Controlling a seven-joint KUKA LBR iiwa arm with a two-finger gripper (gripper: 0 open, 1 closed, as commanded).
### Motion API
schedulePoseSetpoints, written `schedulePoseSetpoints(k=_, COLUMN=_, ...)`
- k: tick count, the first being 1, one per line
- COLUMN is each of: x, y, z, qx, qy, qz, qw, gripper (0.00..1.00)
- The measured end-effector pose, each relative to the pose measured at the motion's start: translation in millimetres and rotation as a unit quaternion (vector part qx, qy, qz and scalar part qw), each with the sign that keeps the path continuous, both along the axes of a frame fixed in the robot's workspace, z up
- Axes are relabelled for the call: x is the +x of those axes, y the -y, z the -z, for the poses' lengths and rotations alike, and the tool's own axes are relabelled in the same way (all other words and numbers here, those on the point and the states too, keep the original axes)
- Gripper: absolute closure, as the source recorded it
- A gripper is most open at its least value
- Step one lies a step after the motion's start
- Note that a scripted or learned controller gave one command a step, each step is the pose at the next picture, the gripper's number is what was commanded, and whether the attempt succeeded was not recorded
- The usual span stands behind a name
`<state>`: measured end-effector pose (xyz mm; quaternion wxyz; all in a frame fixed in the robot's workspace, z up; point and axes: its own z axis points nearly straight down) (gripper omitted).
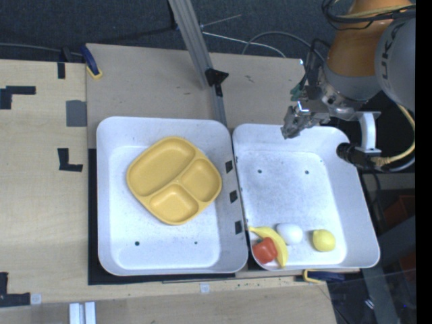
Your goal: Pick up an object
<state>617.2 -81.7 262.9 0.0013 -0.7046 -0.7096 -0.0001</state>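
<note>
Along the front edge of the right bin [317,181] lie a yellow banana [275,237], a red piece [265,250] beside it, a white egg-like ball [290,233] and a yellow lemon [324,240]. My gripper [291,128] hangs above the bin's far rim, well away from these objects. Nothing shows between its fingers.
The left bin [115,201] holds a yellow divided plate [174,179]. A grey metal pole [196,42] slants down to the gap between the bins. Cables trail behind the arm at the upper right. Tan bench surface surrounds the bins.
</note>
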Motion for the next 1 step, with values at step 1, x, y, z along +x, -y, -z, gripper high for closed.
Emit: schedulePoseSetpoints(k=1, x=12.5, y=-57.0, z=7.4, qx=-0.0004, qy=0.000, qz=0.000, qw=1.0000, gripper=1.00)
